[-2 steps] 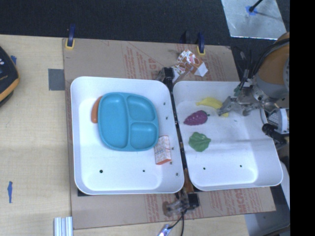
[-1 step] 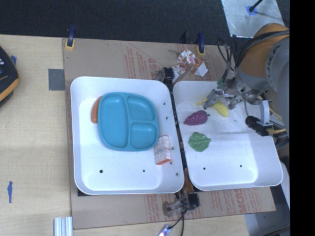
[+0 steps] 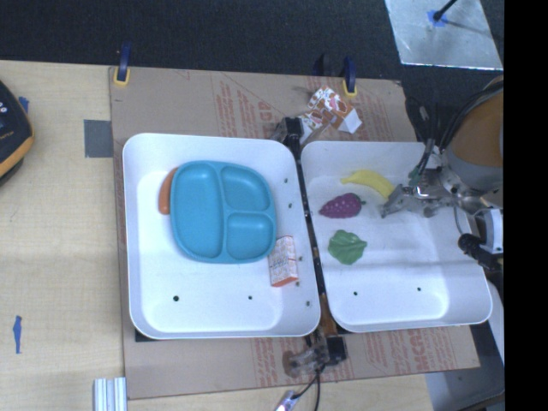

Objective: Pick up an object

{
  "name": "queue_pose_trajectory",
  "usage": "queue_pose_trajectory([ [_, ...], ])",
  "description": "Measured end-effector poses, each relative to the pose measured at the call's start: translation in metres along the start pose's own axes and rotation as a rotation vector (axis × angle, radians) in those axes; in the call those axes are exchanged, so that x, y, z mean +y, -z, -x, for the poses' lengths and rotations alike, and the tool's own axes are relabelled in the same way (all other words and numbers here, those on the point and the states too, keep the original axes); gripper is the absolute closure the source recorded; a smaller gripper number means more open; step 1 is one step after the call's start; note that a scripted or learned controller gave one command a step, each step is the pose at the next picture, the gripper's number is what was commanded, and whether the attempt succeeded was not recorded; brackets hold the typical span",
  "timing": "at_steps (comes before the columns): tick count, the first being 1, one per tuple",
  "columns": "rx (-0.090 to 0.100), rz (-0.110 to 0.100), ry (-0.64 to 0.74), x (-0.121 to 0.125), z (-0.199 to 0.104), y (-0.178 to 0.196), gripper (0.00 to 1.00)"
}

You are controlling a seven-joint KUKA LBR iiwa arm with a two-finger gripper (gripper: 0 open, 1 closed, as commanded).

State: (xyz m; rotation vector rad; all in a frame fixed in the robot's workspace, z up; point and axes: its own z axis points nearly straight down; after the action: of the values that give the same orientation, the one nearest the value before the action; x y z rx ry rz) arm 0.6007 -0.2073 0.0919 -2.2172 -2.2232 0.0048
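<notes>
**White bins, claw low over the right one**

White plastic is what you see most of: two shallow bins side by side on the worktop. Your claw sits low in the right bin, reaching in from the right, with its tips just beside the right end of the yellow banana. You cannot tell whether the claw is released or clenched; nothing visibly sits between its tips.

In that same bin, the purple grape bunch lies just nearer than the banana, and the green leafy piece lies nearer still, each apart from the others.

In the left bin you have a blue divided plate with an orange item tucked partly under its left edge. A small printed packet lies by the plate's near right corner, against the bin's right wall.
</notes>
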Motion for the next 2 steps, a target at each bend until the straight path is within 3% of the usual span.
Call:
queue_pose_trajectory([
  [1, 0.001, 0.0, 0.001, 0.053, -0.006, 0.001, 0.0],
  [2, 0.0, -0.001, 0.002, -0.016, 0.005, 0.0, 0.0],
])
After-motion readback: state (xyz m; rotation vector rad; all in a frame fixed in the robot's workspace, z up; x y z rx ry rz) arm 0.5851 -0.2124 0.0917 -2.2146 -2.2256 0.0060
